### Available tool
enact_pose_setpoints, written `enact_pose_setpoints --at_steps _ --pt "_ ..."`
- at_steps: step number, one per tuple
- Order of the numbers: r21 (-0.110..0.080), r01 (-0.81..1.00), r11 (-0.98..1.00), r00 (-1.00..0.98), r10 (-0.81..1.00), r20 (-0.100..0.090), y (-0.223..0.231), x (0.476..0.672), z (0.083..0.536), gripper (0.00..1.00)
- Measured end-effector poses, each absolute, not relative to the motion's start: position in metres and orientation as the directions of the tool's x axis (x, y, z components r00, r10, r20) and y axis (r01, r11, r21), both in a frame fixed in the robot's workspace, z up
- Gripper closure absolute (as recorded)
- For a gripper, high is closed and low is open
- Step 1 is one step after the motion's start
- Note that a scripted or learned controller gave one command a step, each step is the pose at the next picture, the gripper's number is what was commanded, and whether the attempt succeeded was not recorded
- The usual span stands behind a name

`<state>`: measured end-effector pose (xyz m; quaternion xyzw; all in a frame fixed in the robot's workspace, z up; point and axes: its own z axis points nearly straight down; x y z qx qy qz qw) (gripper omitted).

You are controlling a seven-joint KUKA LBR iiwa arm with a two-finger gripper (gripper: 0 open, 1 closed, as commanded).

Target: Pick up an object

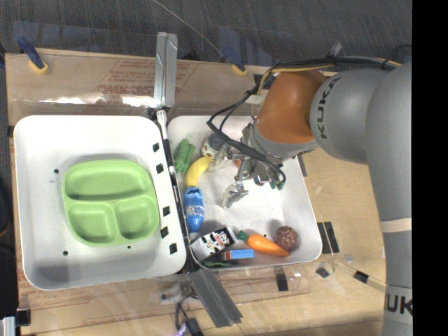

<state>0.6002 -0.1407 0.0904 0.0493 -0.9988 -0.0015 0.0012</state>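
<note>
Dark carpet lies behind a cardboard-covered bench that bears two white bins side by side. We see a green tray (110, 200) with three compartments in the left bin (35, 187), and all the loose things in the right bin (308, 222).

We judge the task barely begun: nothing is lifted. Our gripper (234, 194) hangs over the bare middle of the right bin, its fingers pointing down and a little spread, with nothing between them. Whether the tips touch the bin floor we cannot tell.

Candidates lie around it rather than under it. A banana (197, 171) and a green piece (184, 154) sit to its left against the bin wall, with a blue bottle (193, 208) just below them. Along the near wall lie a black-and-white toy (214, 241), a small blue block (241, 255), a carrot (267, 244) and a brown ball (286, 237). A small pale object (213, 148) sits near the wrist.

What is left, as we see it, is everything: choose one thing, move over it, descend, grip and lift. The banana looks nearest.
</note>
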Motion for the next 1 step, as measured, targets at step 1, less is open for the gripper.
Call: enact_pose_setpoints --at_steps 1 --pt "0.002 -0.149 0.989 -0.989 -0.149 0.002 -0.1056 0.5595 0.0905 0.0"
